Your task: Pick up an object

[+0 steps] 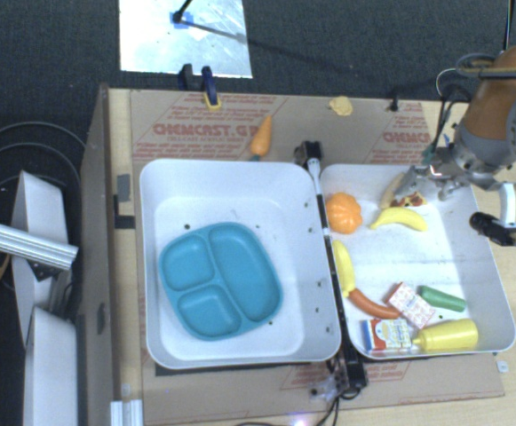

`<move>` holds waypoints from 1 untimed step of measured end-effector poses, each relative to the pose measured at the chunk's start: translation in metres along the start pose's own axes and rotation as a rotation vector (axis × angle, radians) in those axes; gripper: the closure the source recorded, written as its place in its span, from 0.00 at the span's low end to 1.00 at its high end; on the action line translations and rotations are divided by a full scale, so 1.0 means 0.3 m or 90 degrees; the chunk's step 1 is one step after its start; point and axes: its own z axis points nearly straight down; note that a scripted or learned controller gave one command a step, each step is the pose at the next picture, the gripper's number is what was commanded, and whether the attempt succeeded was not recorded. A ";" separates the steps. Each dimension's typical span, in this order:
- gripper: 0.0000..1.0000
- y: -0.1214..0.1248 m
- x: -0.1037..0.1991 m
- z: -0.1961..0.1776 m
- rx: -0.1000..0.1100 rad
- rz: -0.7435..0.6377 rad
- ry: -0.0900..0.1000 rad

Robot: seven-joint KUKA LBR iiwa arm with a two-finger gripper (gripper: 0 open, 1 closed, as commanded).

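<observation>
My gripper (411,187) hovers low over the far end of the right bin (480,247), just above a yellow banana (400,219). A small reddish-brown thing (415,201) shows right under the gripper's tip, and I cannot tell whether it is held. An orange round fruit (344,212) lies to the left of the banana. Nearer the front lie a long yellow piece (343,265), an orange-red sausage shape (373,304), a red-and-white packet (411,303), a green piece (441,298), a yellow bottle (448,335) and a small carton (386,334).
The left bin (178,193) holds a blue divided plate (219,279). An orange carrot (260,137) and a small yellow item (340,106) lie on the cardboard behind the bins. The bins' divider rail (324,238) runs between them. The arm (497,122) comes in from the upper right.
</observation>
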 end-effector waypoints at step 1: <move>0.00 -0.030 0.032 0.091 0.000 0.001 0.000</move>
